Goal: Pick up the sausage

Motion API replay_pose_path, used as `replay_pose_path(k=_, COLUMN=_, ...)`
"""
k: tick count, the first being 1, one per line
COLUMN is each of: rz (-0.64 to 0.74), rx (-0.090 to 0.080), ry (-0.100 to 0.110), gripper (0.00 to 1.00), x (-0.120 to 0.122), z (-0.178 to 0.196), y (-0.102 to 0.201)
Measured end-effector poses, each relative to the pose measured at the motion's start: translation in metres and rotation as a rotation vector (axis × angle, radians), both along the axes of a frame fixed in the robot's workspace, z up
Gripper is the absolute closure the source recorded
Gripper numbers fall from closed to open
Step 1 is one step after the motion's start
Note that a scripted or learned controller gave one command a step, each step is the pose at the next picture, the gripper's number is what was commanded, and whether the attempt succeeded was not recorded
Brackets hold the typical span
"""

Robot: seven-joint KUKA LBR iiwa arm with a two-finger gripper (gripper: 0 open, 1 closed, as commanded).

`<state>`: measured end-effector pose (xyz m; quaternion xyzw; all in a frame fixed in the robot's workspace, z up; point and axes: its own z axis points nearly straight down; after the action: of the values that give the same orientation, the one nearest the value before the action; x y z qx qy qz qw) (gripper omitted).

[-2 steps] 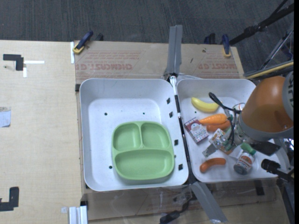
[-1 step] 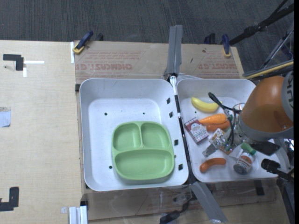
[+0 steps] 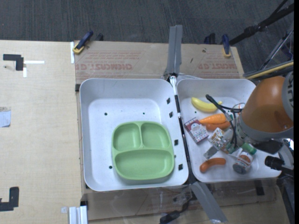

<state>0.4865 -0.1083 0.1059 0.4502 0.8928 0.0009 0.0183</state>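
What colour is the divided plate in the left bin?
The divided plate is light green, plain with no pattern; it shows best in the camera view.

A robotics lab: clamped cardboard (image 3: 159, 59) under white bins (image 3: 93, 139), cables (image 3: 266, 17), grey carpet (image 3: 117, 8).

I see a pale green divided plate (image 3: 142, 151) in the white left bin (image 3: 91, 125), and in the right a yellow banana (image 3: 203, 105), orange carrot (image 3: 215, 120) and reddish-orange sausage (image 3: 212, 164).

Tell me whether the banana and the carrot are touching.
Apart. The camera view shows a strip of white bin floor between the banana and the carrot below it.
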Motion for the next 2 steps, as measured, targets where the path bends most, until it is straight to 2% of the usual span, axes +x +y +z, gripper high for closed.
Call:
replay_pose_path(k=1, rz=0.059, rx=0.000, ry=0.001, gripper=0.00, x=0.0000, z=0.0000, y=-0.0032)
replay_pose_path(k=2, rz=0.191, rx=-0.004, ry=0.003, gripper=0.00, x=0.0001, z=0.0000, y=-0.0095)
